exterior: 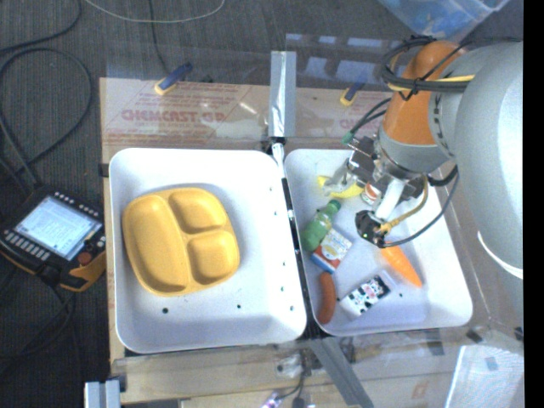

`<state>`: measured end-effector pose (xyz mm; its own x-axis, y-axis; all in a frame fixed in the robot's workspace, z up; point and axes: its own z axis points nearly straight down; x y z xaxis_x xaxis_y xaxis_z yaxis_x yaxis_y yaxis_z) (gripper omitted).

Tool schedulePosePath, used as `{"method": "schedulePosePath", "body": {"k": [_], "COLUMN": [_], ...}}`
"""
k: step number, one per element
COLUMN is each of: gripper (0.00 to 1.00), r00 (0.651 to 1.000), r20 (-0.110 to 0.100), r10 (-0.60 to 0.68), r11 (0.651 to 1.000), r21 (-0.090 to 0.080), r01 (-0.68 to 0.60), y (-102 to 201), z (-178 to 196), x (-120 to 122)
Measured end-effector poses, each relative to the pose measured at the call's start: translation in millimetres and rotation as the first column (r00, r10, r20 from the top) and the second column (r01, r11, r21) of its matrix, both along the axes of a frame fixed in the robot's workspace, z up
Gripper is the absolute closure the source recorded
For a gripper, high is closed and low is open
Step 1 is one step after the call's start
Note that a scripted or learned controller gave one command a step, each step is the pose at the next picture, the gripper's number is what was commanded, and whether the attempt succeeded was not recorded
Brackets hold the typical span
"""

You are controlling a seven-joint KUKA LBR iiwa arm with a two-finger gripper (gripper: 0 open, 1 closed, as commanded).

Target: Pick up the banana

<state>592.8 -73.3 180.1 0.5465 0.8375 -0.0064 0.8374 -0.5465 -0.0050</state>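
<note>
Here, hand (355, 170) in right bin (442, 304), just beside banana (333, 183), near green bottle (320, 225).

The left bin (127, 313) is occupied across its middle by a yellow divided plate (180, 238); open floor remains along its near edge and in its corners. In the right bin (442, 304), the arm (425, 100) and claw (359, 172) cover the far half from above. A green bottle (320, 225), a small carton (333, 249) and a red sausage (326, 296) line the left wall and close off that side. A black-and-white packet (367, 293) and a carrot (405, 266) obstruct the near middle. The banana (333, 183) lies hemmed between claw and bottle top. Open floor remains along the right wall and in the near right corner.
</note>
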Motion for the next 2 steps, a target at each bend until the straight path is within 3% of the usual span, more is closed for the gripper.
{"method": "schedulePosePath", "body": {"k": [1, 2], "gripper": [0.0, 0.0], "r00": [0.987, 0.989], "r20": [0.0, 0.002], "r10": [-0.158, -0.147], "r11": [0.987, 0.989], "r21": [0.001, -0.002], "r01": [0.158, 0.147], "y": [-43, -105], "z": [-57, 54], "x": [33, 58]}}
